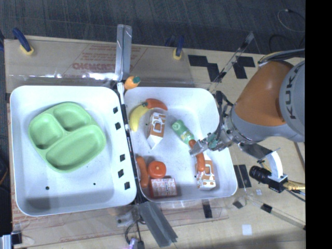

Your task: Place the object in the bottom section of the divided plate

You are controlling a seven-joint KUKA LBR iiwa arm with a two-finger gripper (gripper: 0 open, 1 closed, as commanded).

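Observation:
A green divided plate (67, 134) lies in the left bin (31, 201), its large bottom section (77, 148) bare. My gripper (203, 144) hangs low at the right side of the right bin (179, 95). It sits just right of a small green bottle (182, 130) and just above an orange-and-white carton (206, 174). Nothing can be made out in its grasp.
The right bin also holds a banana (136, 116), a red-orange piece (155, 104), a second carton (156, 126), a tomato (156, 169), a carrot (141, 170) and a can (162, 187). A small orange fruit (133, 80) rests on the divider between the bins.

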